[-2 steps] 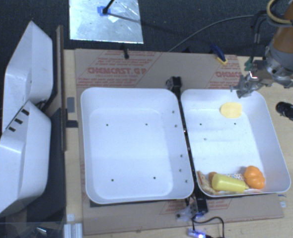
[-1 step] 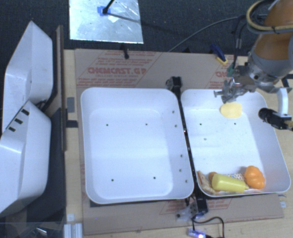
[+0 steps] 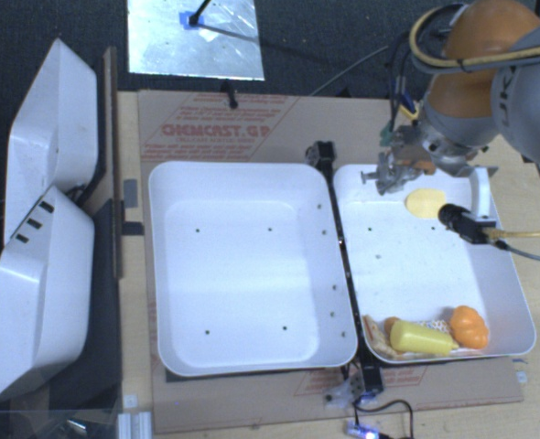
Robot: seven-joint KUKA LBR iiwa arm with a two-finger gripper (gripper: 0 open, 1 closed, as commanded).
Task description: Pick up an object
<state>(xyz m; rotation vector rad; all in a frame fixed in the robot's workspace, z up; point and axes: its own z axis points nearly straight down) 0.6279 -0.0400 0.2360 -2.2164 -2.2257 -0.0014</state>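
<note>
pale yellow round piece (image 3: pixel 425 203) | flat, right bin's far end || yellow cylinder (image 3: pixel 421 338), orange fruit (image 3: pixel 469 326) | near corner

We see a worktop (image 3: pixel 133 245) covered by a brown cardboard sheet (image 3: pixel 252 126) with red printed letters. On the sheet stand two shallow white bins side by side, touching along their inner rims: the left bin (image 3: pixel 174 245) and the right bin (image 3: pixel 508 291). A black clamp (image 3: pixel 322 152) sits at the far end of the seam between them. At the near edge of the cardboard lies a small device with a cable (image 3: pixel 366 410). Behind the cardboard lies a shiny metal plate (image 3: pixel 197 26).
</note>
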